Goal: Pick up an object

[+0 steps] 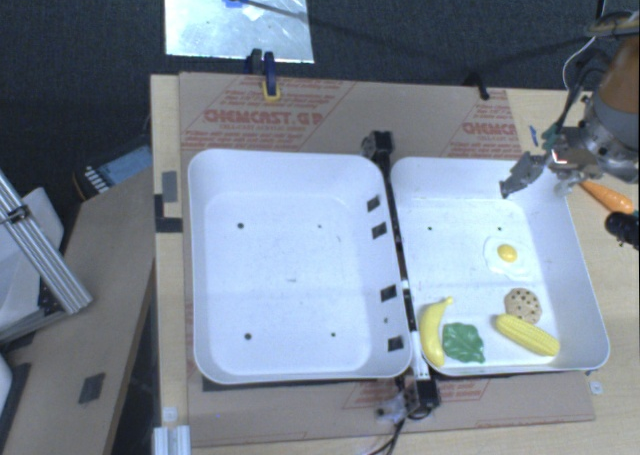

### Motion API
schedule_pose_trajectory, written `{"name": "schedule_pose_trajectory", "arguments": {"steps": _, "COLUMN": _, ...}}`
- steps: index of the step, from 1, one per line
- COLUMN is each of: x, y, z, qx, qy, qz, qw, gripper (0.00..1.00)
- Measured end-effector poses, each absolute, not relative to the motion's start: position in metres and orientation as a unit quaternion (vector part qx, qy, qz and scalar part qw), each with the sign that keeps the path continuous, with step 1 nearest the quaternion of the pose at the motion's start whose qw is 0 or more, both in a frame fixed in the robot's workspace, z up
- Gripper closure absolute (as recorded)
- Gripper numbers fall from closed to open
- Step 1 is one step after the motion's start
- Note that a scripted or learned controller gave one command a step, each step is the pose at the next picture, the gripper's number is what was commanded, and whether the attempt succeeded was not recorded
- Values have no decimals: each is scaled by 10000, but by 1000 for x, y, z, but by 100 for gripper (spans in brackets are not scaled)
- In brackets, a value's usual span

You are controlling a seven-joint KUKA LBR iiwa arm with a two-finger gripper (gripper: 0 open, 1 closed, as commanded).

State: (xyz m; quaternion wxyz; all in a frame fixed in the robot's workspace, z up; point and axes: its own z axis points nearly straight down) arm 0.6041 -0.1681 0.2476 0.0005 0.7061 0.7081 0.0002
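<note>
Your gripper (524, 179) hangs over the right white bin's (575, 243) far edge, fingers can't tell, holding nothing visible; nearest pick is the white-and-yellow fried egg toy (505, 254), just below it toward the bin's front.

the arm (612, 103) ran off the right edge, its upper links cut away. the gripper (522, 179) was small and dark, its fingertips too blurred to make out.
</note>
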Motion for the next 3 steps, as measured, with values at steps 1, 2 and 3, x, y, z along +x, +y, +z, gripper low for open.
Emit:
{"name": "schedule_pose_trajectory", "arguments": {"steps": 1, "x": 559, "y": -134, "z": 429, "qx": 7043, "qy": 7098, "qz": 57, "qw": 77, "gripper": 0}}
{"name": "schedule_pose_trajectory", "arguments": {"steps": 2, "x": 496, "y": -89, "z": 543, "qx": 7040, "qy": 7101, "qz": 52, "qw": 58, "gripper": 0}}
{"name": "schedule_pose_trajectory", "arguments": {"steps": 3, "x": 498, "y": -91, "z": 548, "qx": 7041, "qy": 7101, "qz": 25, "qw": 41, "gripper": 100}}
